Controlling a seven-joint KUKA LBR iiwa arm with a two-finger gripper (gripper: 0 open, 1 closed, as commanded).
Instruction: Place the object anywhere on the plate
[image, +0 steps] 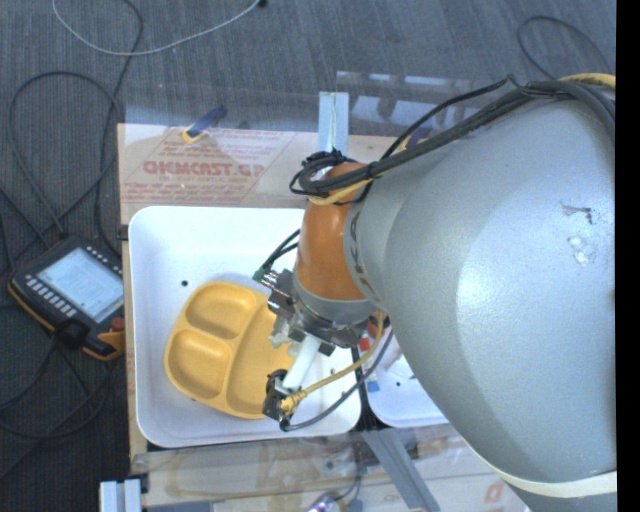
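A yellow plate (215, 345) with three compartments lies in the left white bin (190, 235), toward its front. My arm's wrist with the orange band comes down over the plate's right edge, and the gripper (292, 345) sits right above that edge. The wrist covers the gripper from above. Whatever might be between them is hidden, and no loose object shows on the plate's visible compartments.
The right bin (410, 395) peeks out under the big grey arm body, which covers most of it. A cardboard sheet (200, 165) lies behind the left bin. A teach pendant (70, 290) rests on the floor at the left.
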